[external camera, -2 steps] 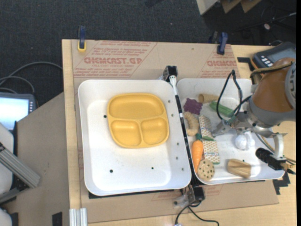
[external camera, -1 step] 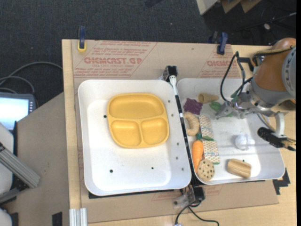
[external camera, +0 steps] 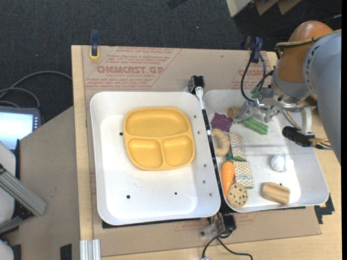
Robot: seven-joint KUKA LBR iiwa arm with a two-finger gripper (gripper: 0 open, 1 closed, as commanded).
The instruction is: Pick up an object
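The counter [external camera: 162,64] is seen covered with a brown printed sheet, and two shallow white bins are carried on it side by side; the left bin [external camera: 108,161] is occupied by a yellow divided plate [external camera: 159,137], smooth and glossy, with one long compartment above two smaller ones; the right bin [external camera: 312,172] is strewn with small toy foods. The grey arm [external camera: 325,53], banded in orange, is brought in from the right, and the claw [external camera: 256,111] is poised over the far part of the right bin; whether it is released or clenched cannot be told. A green bean-like piece [external camera: 255,125], long and ridged, is found just below the claw, and contact cannot be judged; a purple piece [external camera: 221,121] lies to its left. Further toward the near rim are laid a tan bread roll [external camera: 275,193], an orange carrot [external camera: 228,173], a speckled round cookie [external camera: 237,195], a patterned wafer [external camera: 243,172] and a small white ball [external camera: 277,163].
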